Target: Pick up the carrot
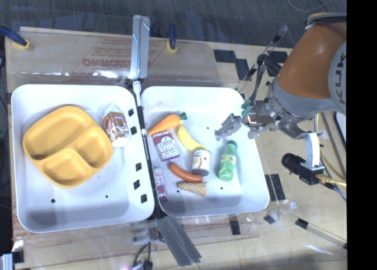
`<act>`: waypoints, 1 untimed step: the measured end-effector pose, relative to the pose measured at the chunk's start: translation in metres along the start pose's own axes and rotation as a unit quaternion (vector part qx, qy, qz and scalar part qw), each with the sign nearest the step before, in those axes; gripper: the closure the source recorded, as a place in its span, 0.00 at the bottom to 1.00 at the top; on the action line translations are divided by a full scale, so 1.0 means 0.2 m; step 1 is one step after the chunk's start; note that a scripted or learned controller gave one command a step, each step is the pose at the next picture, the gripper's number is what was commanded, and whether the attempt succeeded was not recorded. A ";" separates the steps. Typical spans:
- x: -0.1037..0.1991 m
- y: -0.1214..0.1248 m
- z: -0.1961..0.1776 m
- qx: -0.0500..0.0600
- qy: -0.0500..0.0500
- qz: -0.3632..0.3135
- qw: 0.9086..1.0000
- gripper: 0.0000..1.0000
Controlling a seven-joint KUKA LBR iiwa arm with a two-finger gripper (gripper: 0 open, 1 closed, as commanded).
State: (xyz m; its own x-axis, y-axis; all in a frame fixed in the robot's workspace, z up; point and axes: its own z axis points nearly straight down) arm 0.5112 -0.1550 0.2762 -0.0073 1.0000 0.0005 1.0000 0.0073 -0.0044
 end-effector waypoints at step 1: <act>0.16 0.22 0.22 0.000 0.000 -0.121 0.993 0.00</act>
State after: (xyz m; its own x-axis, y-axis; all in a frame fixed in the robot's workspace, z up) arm 0.5546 -0.1231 0.2317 -0.2476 0.9689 0.0016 0.9688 0.2476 -0.0044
